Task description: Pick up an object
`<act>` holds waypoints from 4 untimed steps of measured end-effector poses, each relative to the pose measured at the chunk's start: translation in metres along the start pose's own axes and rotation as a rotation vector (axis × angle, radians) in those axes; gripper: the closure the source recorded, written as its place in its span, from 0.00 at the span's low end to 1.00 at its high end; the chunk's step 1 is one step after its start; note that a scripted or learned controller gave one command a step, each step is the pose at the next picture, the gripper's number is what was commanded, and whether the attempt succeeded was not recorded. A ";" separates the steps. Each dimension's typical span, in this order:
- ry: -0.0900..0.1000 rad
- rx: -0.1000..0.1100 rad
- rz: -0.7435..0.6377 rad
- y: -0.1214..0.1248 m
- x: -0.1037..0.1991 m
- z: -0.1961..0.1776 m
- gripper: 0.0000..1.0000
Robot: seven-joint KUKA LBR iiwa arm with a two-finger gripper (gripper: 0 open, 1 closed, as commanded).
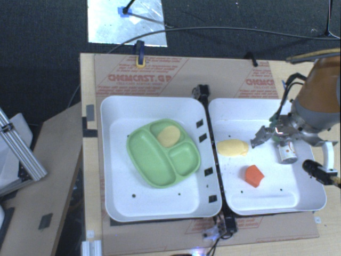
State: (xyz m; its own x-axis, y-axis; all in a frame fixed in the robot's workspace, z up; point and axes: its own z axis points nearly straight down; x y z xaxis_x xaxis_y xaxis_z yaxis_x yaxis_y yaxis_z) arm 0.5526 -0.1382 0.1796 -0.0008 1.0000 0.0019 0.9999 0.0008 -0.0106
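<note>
Two white bins sit side by side on the counter (133, 73). In the left bin (114, 143), at the middle of the frame, lies one green divided plate (154, 159) with one pale yellow piece (169, 136) in its upper compartment. In the right bin (266, 204) lie one yellow oblong piece (232, 147), long axis running left to right, and one orange block (254, 175) below and right of it. My end effector (262, 136) hovers at the frame's right, its tip just right of the yellow oblong, close beside its right end. I cannot tell whether it is released or clenched; nothing visibly sits in it.
</note>
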 end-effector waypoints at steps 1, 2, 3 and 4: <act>-0.002 -0.012 -0.003 0.003 0.000 -0.006 0.00; -0.001 -0.007 0.000 0.003 -0.010 0.047 0.00; -0.001 -0.008 0.000 0.004 -0.010 0.098 0.00; -0.003 -0.014 0.000 0.005 -0.010 0.084 1.00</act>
State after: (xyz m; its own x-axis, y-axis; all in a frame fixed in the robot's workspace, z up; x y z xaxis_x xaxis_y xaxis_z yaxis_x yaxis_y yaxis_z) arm 0.5568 -0.1484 0.0952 -0.0006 1.0000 -0.0014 1.0000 0.0006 0.0033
